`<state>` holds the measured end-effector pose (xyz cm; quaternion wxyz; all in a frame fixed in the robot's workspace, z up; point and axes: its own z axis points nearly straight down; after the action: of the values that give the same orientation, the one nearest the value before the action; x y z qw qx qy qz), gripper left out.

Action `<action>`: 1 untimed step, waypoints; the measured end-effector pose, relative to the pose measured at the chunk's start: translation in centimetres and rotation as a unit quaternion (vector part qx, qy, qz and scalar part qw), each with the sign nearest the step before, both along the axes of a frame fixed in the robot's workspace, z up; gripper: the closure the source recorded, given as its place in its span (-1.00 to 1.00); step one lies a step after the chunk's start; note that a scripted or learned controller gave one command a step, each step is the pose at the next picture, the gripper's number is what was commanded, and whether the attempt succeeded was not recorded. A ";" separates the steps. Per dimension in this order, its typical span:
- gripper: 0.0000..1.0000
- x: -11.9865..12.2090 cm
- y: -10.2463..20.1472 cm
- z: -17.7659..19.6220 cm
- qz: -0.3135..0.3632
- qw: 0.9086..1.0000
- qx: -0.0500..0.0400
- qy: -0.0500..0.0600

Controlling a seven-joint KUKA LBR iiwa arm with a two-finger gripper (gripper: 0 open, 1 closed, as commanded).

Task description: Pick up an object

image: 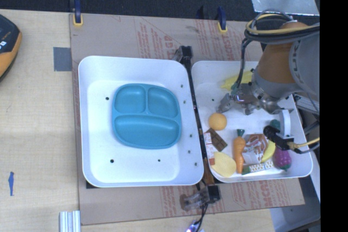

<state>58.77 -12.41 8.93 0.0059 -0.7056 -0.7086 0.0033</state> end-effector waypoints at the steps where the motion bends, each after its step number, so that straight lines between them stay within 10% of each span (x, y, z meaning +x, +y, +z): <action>1: -1.00 6.6 -2.5 0.0 -0.001 1.000 0.001 0.007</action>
<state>65.36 -14.89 8.95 0.0118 -0.7064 -0.7076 0.0077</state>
